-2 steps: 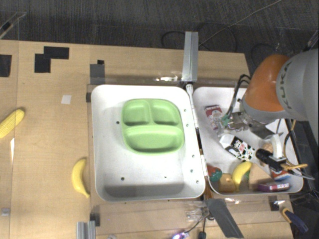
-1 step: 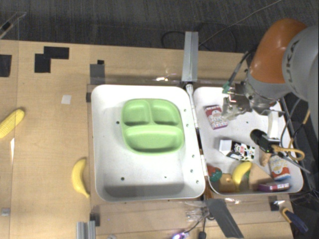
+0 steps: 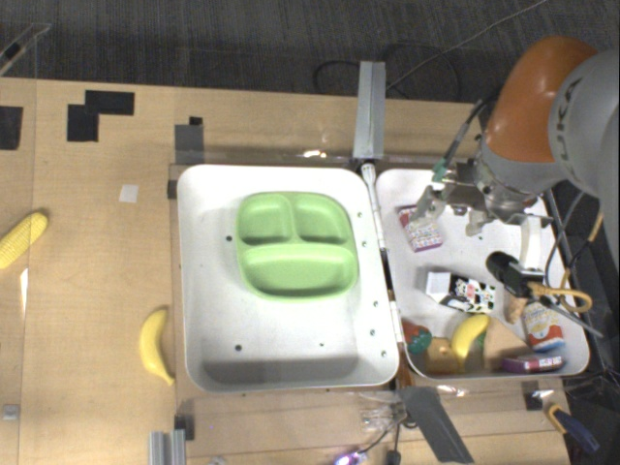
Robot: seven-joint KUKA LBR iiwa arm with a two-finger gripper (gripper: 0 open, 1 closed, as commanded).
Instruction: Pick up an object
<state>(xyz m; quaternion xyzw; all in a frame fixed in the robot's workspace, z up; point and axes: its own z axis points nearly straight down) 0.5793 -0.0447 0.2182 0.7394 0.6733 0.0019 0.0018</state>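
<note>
- The claw [image 3: 449, 211] hangs over the back part of the right bin [image 3: 396, 260], near the wall that separates the two bins. The grey arm with its orange band [image 3: 528, 95] comes down to it from the right.
- I cannot tell how far the claw is open, and I cannot see anything held in it.
- A small pink and white packet [image 3: 419, 231] lies on the bin floor just beside the claw, on its left side. It is the nearest thing to the claw. I cannot tell if the claw touches it.
- More to the front of the same bin lie a small white card [image 3: 438, 282] and, touching it, a black and white patterned box [image 3: 472, 296].
- At the front wall of this bin several things are crowded together: a red piece [image 3: 417, 337], a brown-gold thing [image 3: 446, 355] and a small yellow banana [image 3: 471, 334] that leans on it.
- In the front right corner there is a little bottle with a red and blue label [image 3: 543, 334] and, in front of it, a purple pen-like thing [image 3: 530, 363].
- The left bin [image 3: 281, 337] holds a green plate with three sections [image 3: 295, 243], lying flat in its back half.
- On the wooden bench [image 3: 87, 298], outside the bins, a second banana [image 3: 155, 345] lies just beside the left bin, and a yellow corn cob [image 3: 21, 240] lies at the far left edge.
</note>
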